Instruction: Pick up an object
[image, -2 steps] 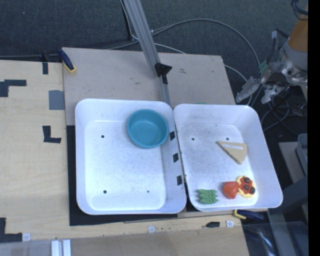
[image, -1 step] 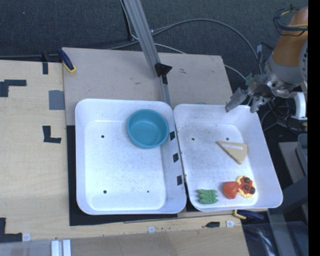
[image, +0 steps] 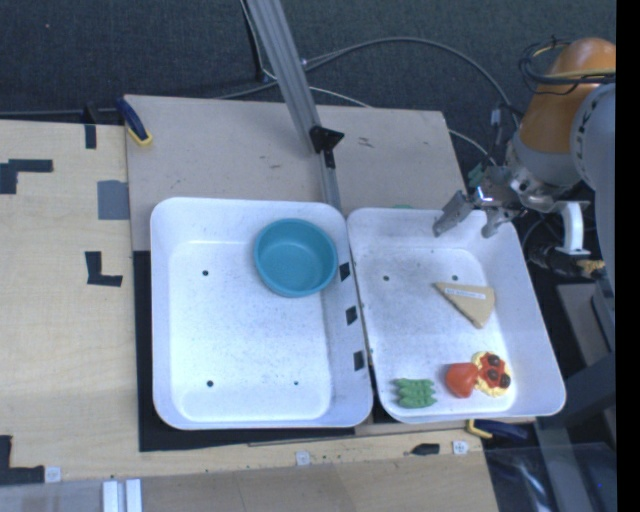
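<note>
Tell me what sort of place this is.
Probably a robot lab's grasping bench: two white bins side by side, toy food and a bowl in them, a grey arm reaching in.

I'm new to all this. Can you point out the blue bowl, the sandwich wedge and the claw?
blue bowl (image: 294, 258): camera view, its inner floor.
sandwich wedge (image: 468, 301): camera view, middle of its top.
claw (image: 467, 226): camera view, midway between its fingertips.

A grey metal pole (image: 295, 90) is seen slanting across the tan board (image: 220, 150) beyond the bins. A blue-and-yellow clamp (image: 135, 122) is fixed at the board's far left corner. Black tape marks (image: 98, 268) are noted on the wooden bench (image: 60, 330).
</note>
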